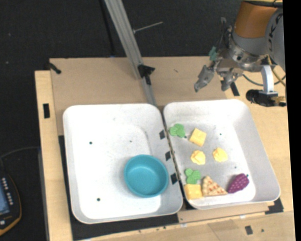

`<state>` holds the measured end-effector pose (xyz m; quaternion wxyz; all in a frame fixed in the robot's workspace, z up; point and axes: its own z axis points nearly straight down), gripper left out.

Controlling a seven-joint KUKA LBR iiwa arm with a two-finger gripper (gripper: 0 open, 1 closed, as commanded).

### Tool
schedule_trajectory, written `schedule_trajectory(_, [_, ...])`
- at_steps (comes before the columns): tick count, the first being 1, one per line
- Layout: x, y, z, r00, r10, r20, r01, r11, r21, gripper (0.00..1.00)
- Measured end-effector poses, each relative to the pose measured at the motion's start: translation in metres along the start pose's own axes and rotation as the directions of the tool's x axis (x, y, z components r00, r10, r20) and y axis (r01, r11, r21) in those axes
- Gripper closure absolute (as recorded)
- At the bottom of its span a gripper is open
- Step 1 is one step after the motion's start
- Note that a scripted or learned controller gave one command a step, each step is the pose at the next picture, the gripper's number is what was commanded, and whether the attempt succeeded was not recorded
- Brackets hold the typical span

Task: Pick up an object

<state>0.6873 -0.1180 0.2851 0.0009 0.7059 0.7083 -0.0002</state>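
Note:
My gripper [216,83] hangs above the bench beyond the far edge of the right bin [254,132], its two fingers spread open with nothing between them. In that bin lie several toy foods: a green piece [177,130], a yellow cube [197,137], two small yellow pieces [197,157] [220,154], another green piece [192,176], a yellow block [193,191], a pizza slice [212,187] and purple grapes [238,183]. All of them sit well below and nearer the camera than the gripper.
A blue bowl [146,175] stands in the left bin [90,125] near its front right corner. A grey metal pole [128,38] slants up from the bins' shared far edge. A black device [3,198] lies off the bench at the left.

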Motion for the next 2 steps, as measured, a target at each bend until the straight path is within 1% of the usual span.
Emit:
schedule_trajectory(1, [-0.001, 0.0, 0.0, 1.0, 0.0, 0.001, 0.0, 1.0, 0.0, 0.0])
schedule_trajectory(2, [-0.002, 0.001, 0.042, 1.0, 0.003, 0.002, -0.003, 1.0, 0.003, 0.0])
